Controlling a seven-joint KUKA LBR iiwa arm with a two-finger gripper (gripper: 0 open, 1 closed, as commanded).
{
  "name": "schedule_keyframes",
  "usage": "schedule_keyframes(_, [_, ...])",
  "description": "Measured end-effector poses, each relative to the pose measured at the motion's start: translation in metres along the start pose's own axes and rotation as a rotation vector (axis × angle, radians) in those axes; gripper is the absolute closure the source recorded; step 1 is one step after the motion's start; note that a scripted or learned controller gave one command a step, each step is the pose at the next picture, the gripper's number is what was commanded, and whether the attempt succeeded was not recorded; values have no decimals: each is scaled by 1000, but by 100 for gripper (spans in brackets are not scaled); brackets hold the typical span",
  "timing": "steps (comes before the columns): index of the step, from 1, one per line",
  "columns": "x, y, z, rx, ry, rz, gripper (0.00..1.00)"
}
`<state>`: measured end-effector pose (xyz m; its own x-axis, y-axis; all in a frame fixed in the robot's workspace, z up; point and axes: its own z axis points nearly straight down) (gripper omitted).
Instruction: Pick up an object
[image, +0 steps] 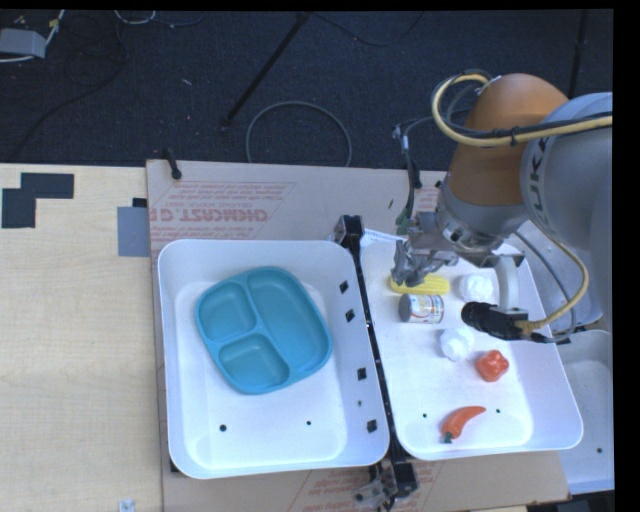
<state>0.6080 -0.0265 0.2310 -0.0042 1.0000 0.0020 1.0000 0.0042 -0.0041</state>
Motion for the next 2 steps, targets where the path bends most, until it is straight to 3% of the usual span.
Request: schedule_keyframes(2, [102,-14,9,1,-1,0,100])
